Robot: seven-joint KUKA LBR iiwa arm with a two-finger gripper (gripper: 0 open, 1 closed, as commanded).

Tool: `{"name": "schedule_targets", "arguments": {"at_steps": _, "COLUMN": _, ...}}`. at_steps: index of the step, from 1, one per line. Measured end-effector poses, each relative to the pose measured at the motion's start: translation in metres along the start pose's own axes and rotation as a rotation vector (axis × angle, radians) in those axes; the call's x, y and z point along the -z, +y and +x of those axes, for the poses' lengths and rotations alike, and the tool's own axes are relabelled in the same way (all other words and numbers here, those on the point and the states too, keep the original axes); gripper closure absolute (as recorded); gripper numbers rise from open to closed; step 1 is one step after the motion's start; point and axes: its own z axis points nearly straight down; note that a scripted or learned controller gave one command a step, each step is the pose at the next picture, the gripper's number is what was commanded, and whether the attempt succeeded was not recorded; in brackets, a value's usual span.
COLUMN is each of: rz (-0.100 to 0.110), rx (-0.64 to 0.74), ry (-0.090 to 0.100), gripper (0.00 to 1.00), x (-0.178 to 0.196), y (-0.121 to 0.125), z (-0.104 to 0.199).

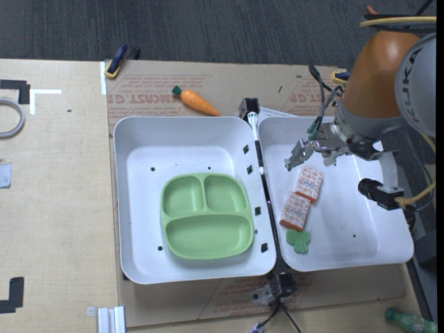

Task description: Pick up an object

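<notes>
Jaws [302,155] hang low over the upper left part of the right bin [388,245], and whether they stand open or closed cannot be told from this slanted angle; nothing shows between them. Just below them lie two orange-and-white packets [309,184] [295,211], set end to end and touching, running down toward the bin's near left corner. A small green toy [299,241] sits right below the lower packet, close to the bin's front wall.

Above the jaws the grey arm [416,61] rises to its orange band [378,68], with cables looping off to the right.

Beside it, the left bin [132,186] holds a pale green divided plate [207,216] with three compartments, lying flat near the middle. Black clips join the two bins along their shared edge.

Both bins rest on a sheet of brown cardboard [152,92] printed with red lettering, laid over the light wooden bench [55,220]. A toy carrot [197,101] lies on the cardboard behind the left bin. A blue-and-yellow clamp [116,61] grips the cardboard's far left corner. Black and white tape marks dot the bench at the left, along with part of a tape roll [10,118]. Dark carpet [208,12] stretches beyond the bench.
</notes>
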Motion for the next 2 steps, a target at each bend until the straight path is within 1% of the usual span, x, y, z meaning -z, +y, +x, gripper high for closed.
{"name": "schedule_targets", "arguments": {"at_steps": 1, "rz": -0.005, "rx": 0.081, "ry": 0.0, "gripper": 0.0, "x": -0.097, "y": -0.034, "z": -0.038}}
{"name": "schedule_targets", "arguments": {"at_steps": 2, "rz": -0.009, "rx": 0.08, "ry": 0.002, "gripper": 1.0, "x": -0.086, "y": -0.032, "z": -0.037}}
